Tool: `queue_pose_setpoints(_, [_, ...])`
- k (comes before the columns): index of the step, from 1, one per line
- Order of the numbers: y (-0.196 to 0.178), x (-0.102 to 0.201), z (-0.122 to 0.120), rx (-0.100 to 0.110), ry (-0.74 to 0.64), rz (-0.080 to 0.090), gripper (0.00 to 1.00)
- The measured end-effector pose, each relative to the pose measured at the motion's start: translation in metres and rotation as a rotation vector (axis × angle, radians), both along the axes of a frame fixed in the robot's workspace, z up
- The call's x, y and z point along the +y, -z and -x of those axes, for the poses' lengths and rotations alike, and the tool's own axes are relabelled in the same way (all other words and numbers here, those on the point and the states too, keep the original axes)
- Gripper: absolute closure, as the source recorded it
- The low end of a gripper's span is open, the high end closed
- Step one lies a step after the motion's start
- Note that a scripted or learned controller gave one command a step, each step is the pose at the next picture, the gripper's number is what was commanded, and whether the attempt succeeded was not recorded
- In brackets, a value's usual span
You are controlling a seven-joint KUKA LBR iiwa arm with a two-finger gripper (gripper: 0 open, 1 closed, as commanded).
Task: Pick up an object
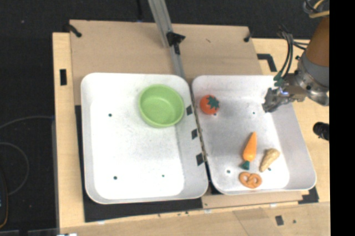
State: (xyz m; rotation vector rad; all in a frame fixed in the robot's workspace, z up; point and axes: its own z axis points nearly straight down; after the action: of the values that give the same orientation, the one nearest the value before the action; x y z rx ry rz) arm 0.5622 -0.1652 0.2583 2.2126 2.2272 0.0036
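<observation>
Pretzel [250,179], nearest in the right bin [233,118], lies beside a tan piece [269,159] and a carrot [250,146]; these three crowd together, so a clean grasp there calls for a straight descent on one alone. A tomato [209,105] farther back stands well apart and looks the easier pick. The tool [272,100] hovers over the bin's right rim, holding nothing; whether it is spread I cannot tell. A green bowl [161,106] sits in the left bin [111,140]. No writing is legible anywhere.
</observation>
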Motion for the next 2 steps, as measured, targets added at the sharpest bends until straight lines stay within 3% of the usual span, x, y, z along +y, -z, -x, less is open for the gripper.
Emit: queue_pose_setpoints(2, [-0.006,0.106,0.03,0.001,-0.002,-0.002,1.0])
